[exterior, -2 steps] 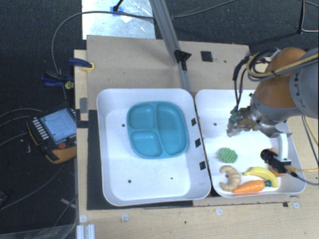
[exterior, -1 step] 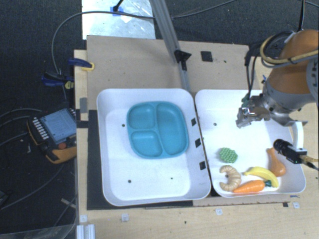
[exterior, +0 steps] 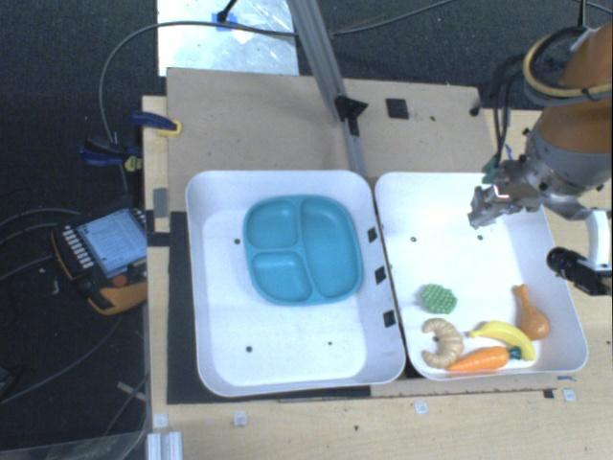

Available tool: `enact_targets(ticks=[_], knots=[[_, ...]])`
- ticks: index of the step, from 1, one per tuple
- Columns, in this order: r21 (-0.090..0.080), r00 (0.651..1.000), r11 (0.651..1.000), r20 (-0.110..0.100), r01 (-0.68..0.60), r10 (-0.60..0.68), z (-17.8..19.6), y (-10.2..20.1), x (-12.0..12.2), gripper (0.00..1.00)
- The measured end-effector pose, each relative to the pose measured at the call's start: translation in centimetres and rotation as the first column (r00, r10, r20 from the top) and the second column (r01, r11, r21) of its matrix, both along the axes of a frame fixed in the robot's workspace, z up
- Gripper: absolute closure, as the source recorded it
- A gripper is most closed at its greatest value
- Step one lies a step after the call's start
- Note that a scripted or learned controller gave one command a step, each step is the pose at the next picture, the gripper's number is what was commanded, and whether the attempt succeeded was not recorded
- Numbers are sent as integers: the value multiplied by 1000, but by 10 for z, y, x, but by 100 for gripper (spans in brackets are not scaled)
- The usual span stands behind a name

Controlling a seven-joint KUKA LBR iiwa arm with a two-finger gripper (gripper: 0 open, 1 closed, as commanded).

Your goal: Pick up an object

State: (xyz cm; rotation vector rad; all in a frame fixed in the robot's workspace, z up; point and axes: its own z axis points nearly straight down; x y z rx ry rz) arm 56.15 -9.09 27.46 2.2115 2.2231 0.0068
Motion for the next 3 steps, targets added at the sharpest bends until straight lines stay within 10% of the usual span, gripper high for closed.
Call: enact_targets(ticks=[3], knots=[[3, 1000, 1000, -4, -5, 5, -20, 146, 41, 100]])
